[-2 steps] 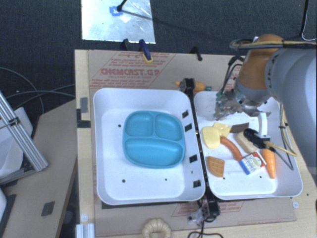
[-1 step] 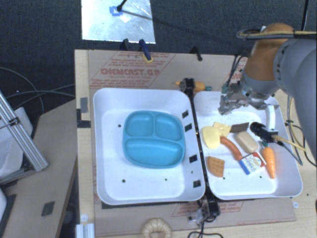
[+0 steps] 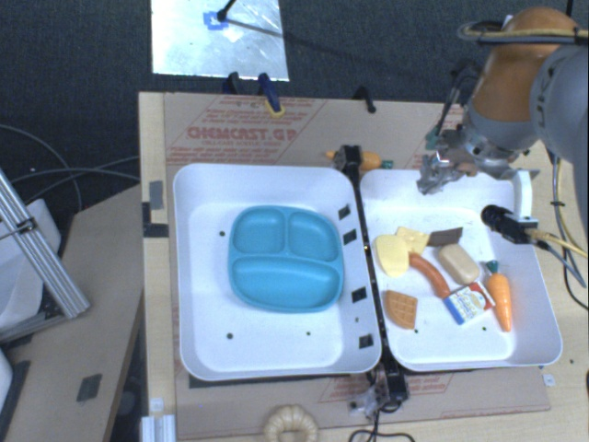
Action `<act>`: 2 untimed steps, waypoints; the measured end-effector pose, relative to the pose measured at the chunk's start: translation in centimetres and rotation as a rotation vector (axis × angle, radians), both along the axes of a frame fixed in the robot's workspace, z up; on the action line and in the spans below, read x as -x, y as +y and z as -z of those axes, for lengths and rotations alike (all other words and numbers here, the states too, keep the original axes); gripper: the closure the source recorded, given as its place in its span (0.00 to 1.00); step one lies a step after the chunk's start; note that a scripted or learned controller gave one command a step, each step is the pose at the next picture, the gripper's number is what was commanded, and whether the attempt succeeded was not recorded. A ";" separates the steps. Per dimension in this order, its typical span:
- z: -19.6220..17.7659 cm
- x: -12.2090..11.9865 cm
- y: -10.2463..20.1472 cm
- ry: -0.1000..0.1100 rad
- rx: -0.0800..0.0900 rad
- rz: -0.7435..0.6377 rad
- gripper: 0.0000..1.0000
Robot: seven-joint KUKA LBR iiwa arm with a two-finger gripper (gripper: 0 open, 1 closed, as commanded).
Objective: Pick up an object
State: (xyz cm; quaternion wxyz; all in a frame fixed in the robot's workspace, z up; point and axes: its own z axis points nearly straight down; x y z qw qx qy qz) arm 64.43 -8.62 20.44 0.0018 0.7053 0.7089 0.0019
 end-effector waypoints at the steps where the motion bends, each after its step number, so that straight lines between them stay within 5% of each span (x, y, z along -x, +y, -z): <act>1: -2.1 -0.1 0.0 0.002 0.000 0.000 1.00; 2: -3.2 0.1 5.6 0.002 -0.002 -0.005 1.00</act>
